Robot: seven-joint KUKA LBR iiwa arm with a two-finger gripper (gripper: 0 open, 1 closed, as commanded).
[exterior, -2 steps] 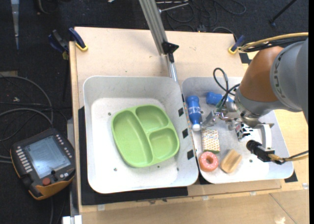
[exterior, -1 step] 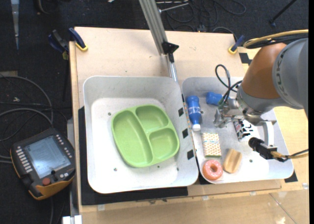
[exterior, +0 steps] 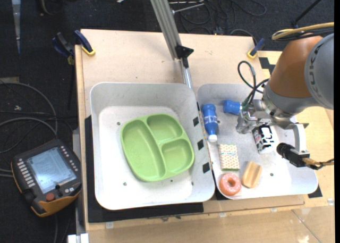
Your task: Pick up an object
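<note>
Blue bottle (exterior: 210, 120) lies left of the lowered end effector (exterior: 249, 122), whose closure is unclear.

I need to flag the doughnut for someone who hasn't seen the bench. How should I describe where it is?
Look in the right-hand white bin, along its near edge. The doughnut lies in the near left corner, just below the patterned box and left of the tan bun. It is the only pink-frosted ring there.
</note>
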